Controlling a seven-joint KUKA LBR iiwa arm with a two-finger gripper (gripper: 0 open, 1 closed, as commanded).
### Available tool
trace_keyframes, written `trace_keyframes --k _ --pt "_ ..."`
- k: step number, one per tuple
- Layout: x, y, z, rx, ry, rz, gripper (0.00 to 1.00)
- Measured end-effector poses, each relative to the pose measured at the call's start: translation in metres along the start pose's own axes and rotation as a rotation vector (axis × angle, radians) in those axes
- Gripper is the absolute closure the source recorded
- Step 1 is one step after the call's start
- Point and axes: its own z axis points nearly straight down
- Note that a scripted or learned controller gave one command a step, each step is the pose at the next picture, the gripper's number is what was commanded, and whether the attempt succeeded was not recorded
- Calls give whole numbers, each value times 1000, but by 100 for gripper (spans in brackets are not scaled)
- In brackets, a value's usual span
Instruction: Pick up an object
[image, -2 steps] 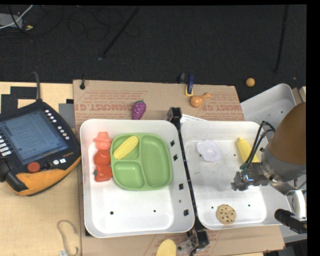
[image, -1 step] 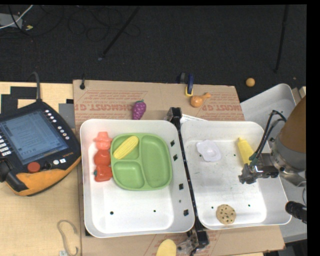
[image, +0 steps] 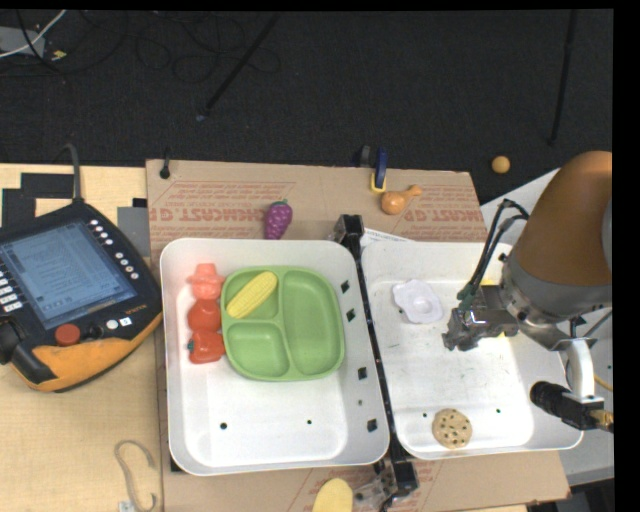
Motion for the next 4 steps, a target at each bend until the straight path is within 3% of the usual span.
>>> trace_keyframes --k 2,3,4 --pt "73 53 3 0 0 1 100" --pt "98 66 2 1 0 3 100" --pt "104 64 20 4 -2 6 100"
